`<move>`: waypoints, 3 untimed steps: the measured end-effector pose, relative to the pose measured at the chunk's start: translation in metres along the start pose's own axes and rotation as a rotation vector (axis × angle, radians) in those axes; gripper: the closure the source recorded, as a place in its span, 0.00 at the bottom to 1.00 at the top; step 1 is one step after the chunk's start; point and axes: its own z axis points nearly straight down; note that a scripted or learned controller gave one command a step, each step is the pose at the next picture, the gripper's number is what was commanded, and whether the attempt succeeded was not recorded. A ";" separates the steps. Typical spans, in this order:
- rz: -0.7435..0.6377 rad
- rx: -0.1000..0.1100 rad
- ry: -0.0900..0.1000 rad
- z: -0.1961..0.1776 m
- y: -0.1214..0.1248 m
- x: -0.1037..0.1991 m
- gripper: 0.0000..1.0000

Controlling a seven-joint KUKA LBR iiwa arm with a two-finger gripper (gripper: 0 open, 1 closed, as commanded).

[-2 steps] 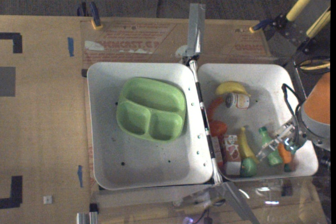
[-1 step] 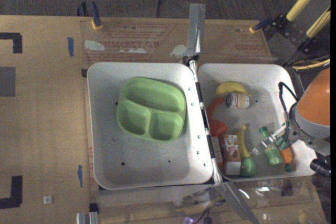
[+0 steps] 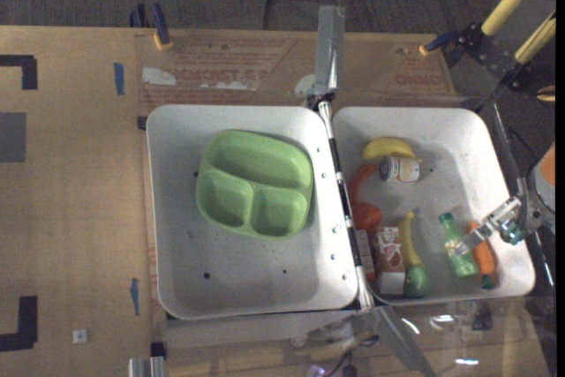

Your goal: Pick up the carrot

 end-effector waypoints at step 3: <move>0.297 -0.009 -0.013 0.028 0.021 0.027 1.00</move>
